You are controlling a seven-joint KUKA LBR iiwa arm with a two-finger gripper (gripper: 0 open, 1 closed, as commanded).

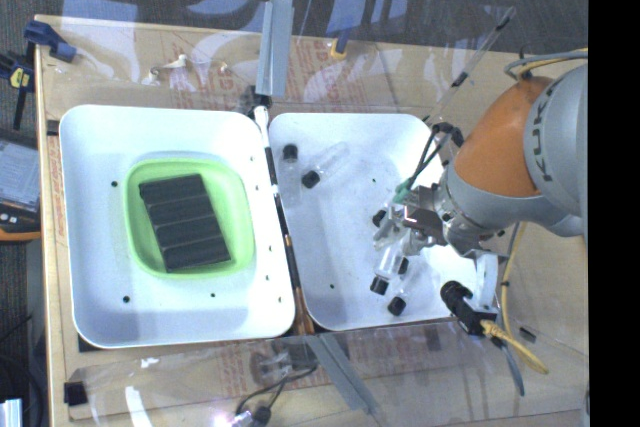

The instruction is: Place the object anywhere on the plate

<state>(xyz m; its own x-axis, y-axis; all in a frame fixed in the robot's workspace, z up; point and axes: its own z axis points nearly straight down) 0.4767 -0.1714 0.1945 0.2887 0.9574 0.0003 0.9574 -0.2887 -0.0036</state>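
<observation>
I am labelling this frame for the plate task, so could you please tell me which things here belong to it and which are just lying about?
Belongs to the job:
- green square plastic plate in the left white bin
- dark ribbed rectangular block lying on that plate
- gripper over the right white bin

Just lying about:
- two small black round pieces in the right bin
- blue clamp at the bench corner

Plate (138, 215) in left bin (90, 300); claw (390, 260) over right bin (340, 300).

2 white bins (90, 305), 1 green plate (135, 205) w/ 1 dark block (183, 222), 1 arm (520, 155).
</observation>
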